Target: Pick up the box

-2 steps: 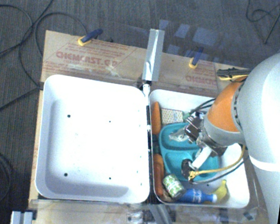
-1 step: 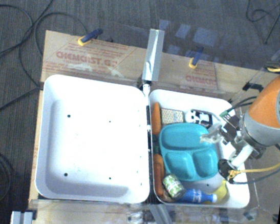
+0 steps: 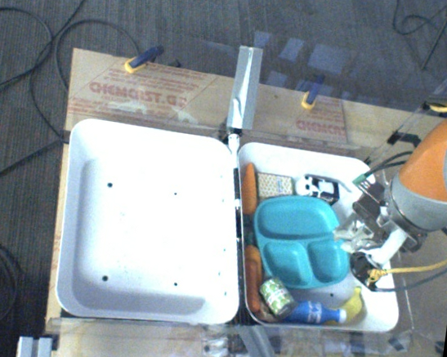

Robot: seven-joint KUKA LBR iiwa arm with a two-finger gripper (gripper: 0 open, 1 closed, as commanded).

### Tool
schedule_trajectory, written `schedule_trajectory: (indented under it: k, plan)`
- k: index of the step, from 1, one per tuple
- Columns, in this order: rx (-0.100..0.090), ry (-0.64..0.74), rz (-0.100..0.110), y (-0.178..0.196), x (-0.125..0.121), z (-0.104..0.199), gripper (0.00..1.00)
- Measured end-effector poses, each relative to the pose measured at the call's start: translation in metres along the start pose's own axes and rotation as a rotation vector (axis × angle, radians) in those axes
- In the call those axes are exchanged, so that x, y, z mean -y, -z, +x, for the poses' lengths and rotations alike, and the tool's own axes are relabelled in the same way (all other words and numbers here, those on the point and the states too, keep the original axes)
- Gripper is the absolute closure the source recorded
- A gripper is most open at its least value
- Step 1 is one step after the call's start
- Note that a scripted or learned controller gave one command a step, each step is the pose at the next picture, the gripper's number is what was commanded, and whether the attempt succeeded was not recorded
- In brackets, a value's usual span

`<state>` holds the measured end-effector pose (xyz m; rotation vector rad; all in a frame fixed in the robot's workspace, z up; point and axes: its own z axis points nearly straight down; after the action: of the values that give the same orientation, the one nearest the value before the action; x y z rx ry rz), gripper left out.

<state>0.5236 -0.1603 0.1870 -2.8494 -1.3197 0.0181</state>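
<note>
Gripper point(image 3: 363, 239) sits over the right side of the right bin point(image 3: 386, 316), at the edge of the teal tray point(image 3: 301, 242); whether it is released or clenched I cannot tell, the wrist hardware hides it; nothing is visibly held.

Box point(image 3: 274, 186): I take it to be the small speckled tan item near the bin's far wall, just beside the tray's far-left corner and next to the upper orange carrot point(image 3: 248, 189); identification uncertain at this resolution. A black-and-white item point(image 3: 320, 186) lies to its right along the same wall.

Other clutter: a second carrot point(image 3: 252, 272) along the left wall; green can point(image 3: 274, 296) and blue bottle point(image 3: 316, 314) at the near edge; yellow item point(image 3: 353, 303) by the bottle's cap. Left bin point(image 3: 150, 229) bears only small dark specks.

Judgement: step in hand is the approach; gripper is well apart from the box, with the tray between. To do it well: lift clear of the tray rim first; travel toward the far-left corner; descend straight down; align the grasp so one side drops between box and carrot, the other between box and tray; risk is nudging the tray or catching the carrot instead.
</note>
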Motion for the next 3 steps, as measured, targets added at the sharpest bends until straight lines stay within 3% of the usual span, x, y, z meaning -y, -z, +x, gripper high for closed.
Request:
schedule_trajectory:
  k: [1,2,3]
  plan:
    - [-0.016,-0.086,-0.027,-0.071,0.015,0.036,1.00]
    - [-0.002,-0.398,-0.008,-0.090,-0.013,0.055,1.00]
    - [0.044,-0.690,0.018,-0.094,-0.036,0.076,1.00]
